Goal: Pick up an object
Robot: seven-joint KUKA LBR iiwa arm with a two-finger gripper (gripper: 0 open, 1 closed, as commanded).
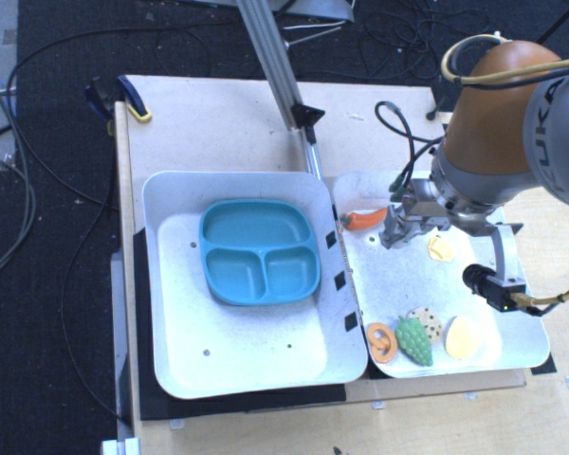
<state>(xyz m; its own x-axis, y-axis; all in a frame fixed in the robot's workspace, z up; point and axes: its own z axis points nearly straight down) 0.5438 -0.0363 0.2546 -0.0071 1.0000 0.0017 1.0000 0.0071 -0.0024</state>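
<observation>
The gripper (395, 235) hangs low in a white bin (512, 354); whether it is spread or pinched together cannot be told. An orange carrot (364, 220) lies just beside its tip, probably untouched. Centre over the carrot before closing.

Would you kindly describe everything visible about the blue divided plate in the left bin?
The blue three-compartment plastic plate is a rounded rectangle with a raised rim. One long compartment runs along its far side and two smaller ones sit side by side along its near side. It looks like smooth matte plastic, with nothing visible in its compartments. It lies flat and upright, slightly rotated, on the floor of the left shallow white bin, toward the far half. Nothing but the bin floor touches it; the arm's tool is over the right bin.
</observation>
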